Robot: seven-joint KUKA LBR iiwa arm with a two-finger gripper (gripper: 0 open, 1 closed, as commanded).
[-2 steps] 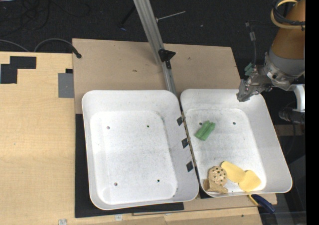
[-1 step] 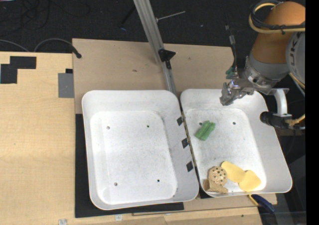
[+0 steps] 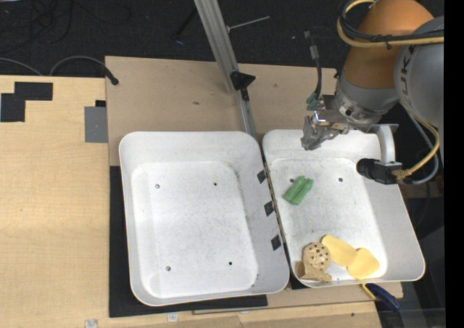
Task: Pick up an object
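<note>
Gripper (image 3: 316, 138): upper right of frame, above right bin (image 3: 391, 196); finger spread cannot be told.
Green object (image 3: 298, 190): frame centre-right; likely light, rigid; grasp across narrow width.

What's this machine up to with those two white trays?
A grey and orange robot arm reaches in from the right, meant to pick up an object. Its claw hangs over the far edge of the right bin with nothing between its fingers. A small green object lies near that bin's left wall. At the bin's near edge sit a yellow object and a tan, spotted object. The left bin sits alongside.
</note>
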